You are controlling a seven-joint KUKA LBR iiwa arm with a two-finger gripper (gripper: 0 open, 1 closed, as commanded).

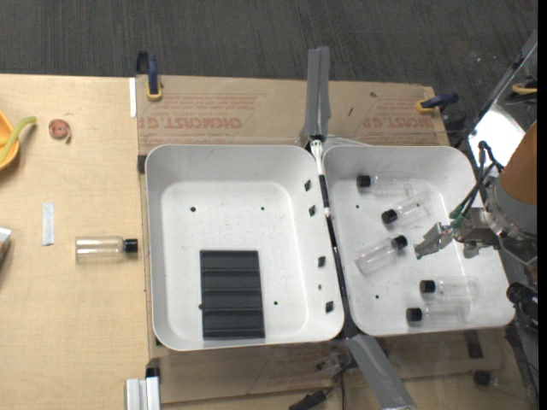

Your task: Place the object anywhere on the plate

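A: Gripper (430, 244) sits low in the right bin (342, 229), right of frame centre. Open or closed? Can't tell, too small and blurred.

B: Object?

A: Clear bottles with black caps scattered in the right bin. Nearest one (381, 254) lies just left of the gripper, tilted, cap toward upper right. Nothing visibly held.

B: Plate?

A: Dark ribbed plate (231, 295), lower middle of the left bin (158, 229). Well apart from the bottles, across the divider where the bin rims meet.

B: So the step is the pick?

A: My read, yes. Best approach: come down across the bottle's body, not the cap, since it would likely roll.

B: Room?

A: Another bottle (402, 210) lies near, up and right; two more (444, 287) (432, 313) at lower right. Crowded there. Lift clear over both rims, then the left bin is open floor around the plate.
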